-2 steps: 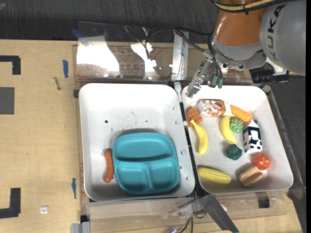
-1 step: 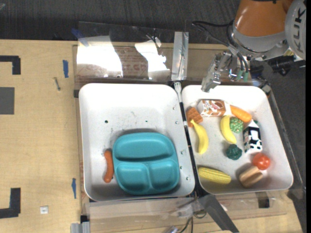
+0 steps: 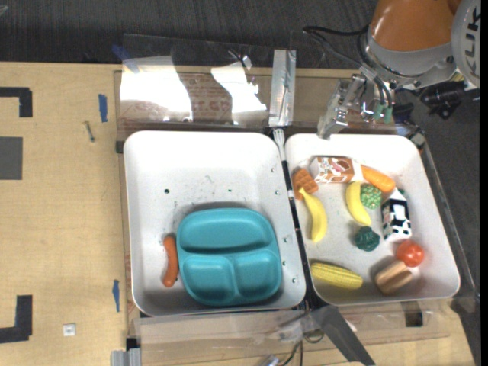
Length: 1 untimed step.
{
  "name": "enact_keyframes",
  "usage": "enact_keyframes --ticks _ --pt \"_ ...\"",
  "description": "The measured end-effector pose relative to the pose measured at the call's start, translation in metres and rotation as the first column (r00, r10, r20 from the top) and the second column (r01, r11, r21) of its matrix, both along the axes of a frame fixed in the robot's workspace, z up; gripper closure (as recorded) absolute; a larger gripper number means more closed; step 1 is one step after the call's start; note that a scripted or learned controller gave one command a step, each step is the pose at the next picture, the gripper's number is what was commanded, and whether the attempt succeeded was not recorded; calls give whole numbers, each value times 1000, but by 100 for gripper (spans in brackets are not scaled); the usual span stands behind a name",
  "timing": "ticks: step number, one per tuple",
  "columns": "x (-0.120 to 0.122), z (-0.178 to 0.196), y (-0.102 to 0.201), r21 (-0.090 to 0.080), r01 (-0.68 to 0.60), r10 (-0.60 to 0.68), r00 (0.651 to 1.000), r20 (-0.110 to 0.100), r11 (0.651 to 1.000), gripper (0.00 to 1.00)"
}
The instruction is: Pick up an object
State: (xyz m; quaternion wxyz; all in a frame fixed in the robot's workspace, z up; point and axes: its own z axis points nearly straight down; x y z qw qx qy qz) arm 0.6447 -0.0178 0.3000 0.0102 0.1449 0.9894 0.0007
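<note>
The bench (image 3: 53,204) carries 2 shallow white bins side by side, the left bin (image 3: 145,166) and the right bin (image 3: 435,204), touching along their inner edges. The grey arm (image 3: 415,21), with its orange band, reaches in at the upper right; part of some lettering shows on its housing but is cut off and unreadable. The gripper (image 3: 339,113) hangs over the far rim of the right bin, its 2 fingers apart with nothing between them. In the left bin lie 1 teal divided tray (image 3: 229,256), with 3 compartments, and 1 orange-red sausage (image 3: 170,260) just beside the tray's left edge. The right bin holds the toy food: 1 corn cob (image 3: 335,275) near the front, 1 yellow banana (image 3: 315,216) along the left wall, 1 second yellow fruit (image 3: 352,202) with a green bunch (image 3: 370,197) resting on it, 1 carrot (image 3: 378,178), 1 printed carton (image 3: 334,170) whose writing is too small to read, 1 black-and-white cow-pattern carton (image 3: 396,218), 1 hot dog bun (image 3: 393,276), 1 red tomato (image 3: 412,254), 1 dark green piece (image 3: 367,239), and 1 small orange piece (image 3: 304,180).
</note>
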Motion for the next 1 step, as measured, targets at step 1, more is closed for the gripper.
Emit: enact_keyframes --ticks 1 --pt "-5 11 -19 0 -87 87 996 -10 996 100"
